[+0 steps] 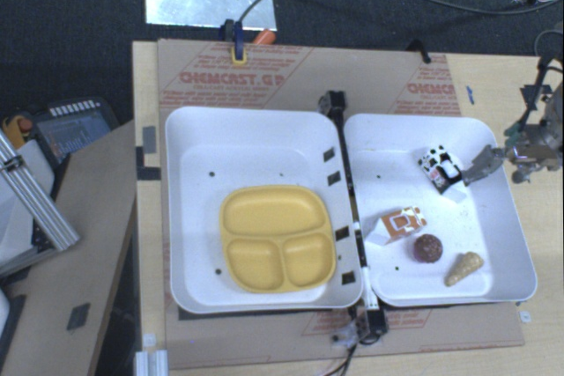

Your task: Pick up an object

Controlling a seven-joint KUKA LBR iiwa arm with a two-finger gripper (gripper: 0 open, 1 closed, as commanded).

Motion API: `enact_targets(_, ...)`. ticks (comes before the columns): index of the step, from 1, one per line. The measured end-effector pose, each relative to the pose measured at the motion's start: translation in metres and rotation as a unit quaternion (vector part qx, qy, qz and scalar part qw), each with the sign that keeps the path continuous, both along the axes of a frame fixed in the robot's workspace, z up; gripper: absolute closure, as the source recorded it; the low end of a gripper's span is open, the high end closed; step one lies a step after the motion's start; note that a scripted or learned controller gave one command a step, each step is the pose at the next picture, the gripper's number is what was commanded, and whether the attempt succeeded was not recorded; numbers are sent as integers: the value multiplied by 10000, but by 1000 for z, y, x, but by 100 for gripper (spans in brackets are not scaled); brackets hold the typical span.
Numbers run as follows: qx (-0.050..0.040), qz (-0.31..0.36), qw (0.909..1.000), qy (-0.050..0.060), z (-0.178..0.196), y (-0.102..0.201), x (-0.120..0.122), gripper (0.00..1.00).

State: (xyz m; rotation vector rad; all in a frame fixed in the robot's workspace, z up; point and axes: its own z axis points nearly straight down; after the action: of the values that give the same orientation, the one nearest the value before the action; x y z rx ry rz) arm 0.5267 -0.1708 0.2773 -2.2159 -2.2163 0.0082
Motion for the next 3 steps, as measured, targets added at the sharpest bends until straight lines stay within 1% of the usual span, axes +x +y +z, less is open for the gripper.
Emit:
enact_targets(1, -11, 16, 10000, -53, 6, 1, 2, 0)
enact_targets(2, -7, 2, 10000, -35, -45, -9, -2, 0)
enact_targets(3, -6, 6, 10000, -37, -87, -7, 2, 0)
